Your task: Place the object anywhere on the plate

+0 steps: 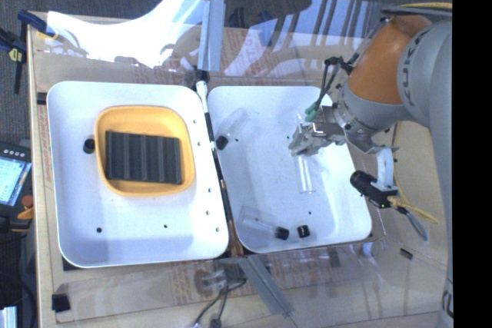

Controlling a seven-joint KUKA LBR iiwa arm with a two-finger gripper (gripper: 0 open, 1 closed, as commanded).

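In the camera view, over the right bin (350,219), the jaws (306,140) hang just above a clear tube-like object (307,176) lying on the bin floor; whether they are spread or closed I cannot tell, and nothing shows between them, so a good pick would need them centred across the tube's narrow width before closing (clear plastic probably slips). The left bin (69,226) holds the yellow plate (115,119), carrying a dark ribbed block (144,157), while two small black pieces (293,232) lie near the right bin's front
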